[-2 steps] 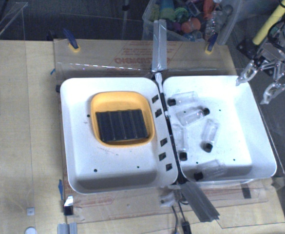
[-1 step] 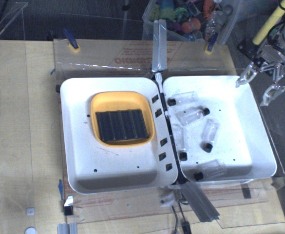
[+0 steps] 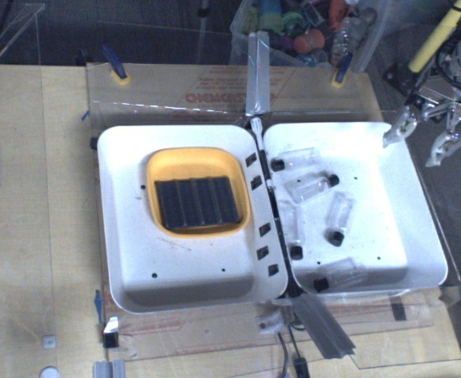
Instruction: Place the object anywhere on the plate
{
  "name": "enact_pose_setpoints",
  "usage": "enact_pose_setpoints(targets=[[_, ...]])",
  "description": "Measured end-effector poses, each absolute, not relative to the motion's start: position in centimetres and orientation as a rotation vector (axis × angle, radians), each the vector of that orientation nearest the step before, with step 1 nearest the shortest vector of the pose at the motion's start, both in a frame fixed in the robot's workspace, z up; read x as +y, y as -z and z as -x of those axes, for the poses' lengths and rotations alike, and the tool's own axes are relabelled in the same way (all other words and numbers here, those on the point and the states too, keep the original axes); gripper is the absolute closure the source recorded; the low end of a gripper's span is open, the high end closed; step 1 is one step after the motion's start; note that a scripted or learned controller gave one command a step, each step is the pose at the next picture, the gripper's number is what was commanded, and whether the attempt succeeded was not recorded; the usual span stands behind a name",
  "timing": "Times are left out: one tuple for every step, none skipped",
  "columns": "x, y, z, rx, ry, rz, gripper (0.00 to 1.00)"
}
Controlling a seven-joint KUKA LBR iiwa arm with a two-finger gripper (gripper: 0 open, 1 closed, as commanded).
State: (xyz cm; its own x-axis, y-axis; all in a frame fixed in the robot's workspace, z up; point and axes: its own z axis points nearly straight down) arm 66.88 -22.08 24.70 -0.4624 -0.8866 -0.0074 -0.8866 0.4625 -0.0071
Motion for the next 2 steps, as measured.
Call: enact_pose_setpoints(targets=[[-22.03,-24.41,-66.87,2.533,0.003,1.843,0.0],[-22.02,-24.42,-66.88,2.36,0.004,2.06,0.0]])
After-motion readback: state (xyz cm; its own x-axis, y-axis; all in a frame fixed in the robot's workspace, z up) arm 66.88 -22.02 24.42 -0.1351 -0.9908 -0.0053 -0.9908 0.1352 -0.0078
